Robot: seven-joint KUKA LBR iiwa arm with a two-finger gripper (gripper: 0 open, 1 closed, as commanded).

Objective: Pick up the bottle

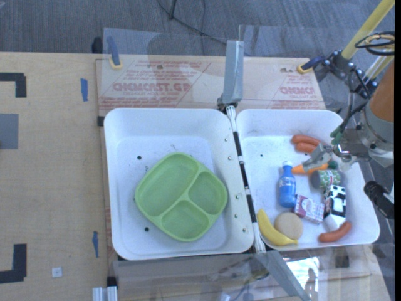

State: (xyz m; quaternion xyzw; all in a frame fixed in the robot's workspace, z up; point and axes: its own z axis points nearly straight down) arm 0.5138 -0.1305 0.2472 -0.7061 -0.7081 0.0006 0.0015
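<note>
Bench: a pale wooden bench top [50, 187] carried black tape marks and short blue tape strips on its left part.
Floor: grey carpet [75, 5] lay beyond the bench, with a dark cable trailing across it.
Sheet: a clear plastic sheet with red lettering [156, 83] lay behind the bins.
Left bin: the shallow white left bin [122, 130] held a light green plastic tray with three compartments [182, 197], lying flat near the bin's middle.
Right bin: the shallow white right bin [263, 127] stood just beside the left one, along a dark seam.
Bottle: the small blue plastic bottle with a white cap and a red label [287, 185] lay near the middle of the right bin, cap toward the back, apart from the gripper.
Around the bottle: a yellow toy banana [273, 231] and a tan round bun [289, 225] lay in front of it, a small pink carton [309, 208] just to its right.
Other items: orange toy sausages [306, 143], an orange toy carrot [311, 166], a black-and-white carton [336, 200] and a red-orange sausage [334, 232] lay in the same bin.
Gripper: the metal two-finger gripper [328, 153] hung at the bin's right side, above the carrot; whether its jaws were open or closed could not be told.
</note>
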